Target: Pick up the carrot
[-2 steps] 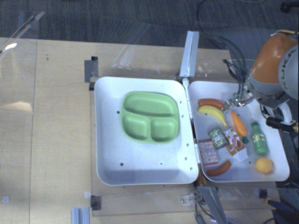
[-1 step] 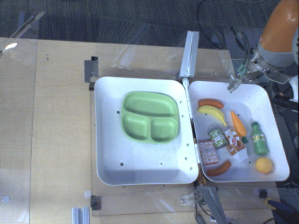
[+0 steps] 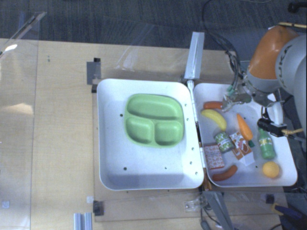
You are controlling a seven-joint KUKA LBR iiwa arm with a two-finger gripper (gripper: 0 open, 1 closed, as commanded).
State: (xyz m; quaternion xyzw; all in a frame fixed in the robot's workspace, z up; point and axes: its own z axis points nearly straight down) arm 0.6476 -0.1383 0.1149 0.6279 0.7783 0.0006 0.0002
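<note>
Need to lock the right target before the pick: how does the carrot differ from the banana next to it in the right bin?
The carrot is orange, while the banana is yellow. The carrot is straight and tapers to a point; the banana is curved. The carrot lies nearer the bin's middle, right of the banana, which sits by the left wall below a red sausage. Both are elongated, lie flat and slant the same way in the right bin.

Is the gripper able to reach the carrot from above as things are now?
Probably yes. The carrot lies uncovered in the right bin, nothing on top of it. The gripper hangs over the same bin. The banana and a small carton lie close, so room is limited.
</note>
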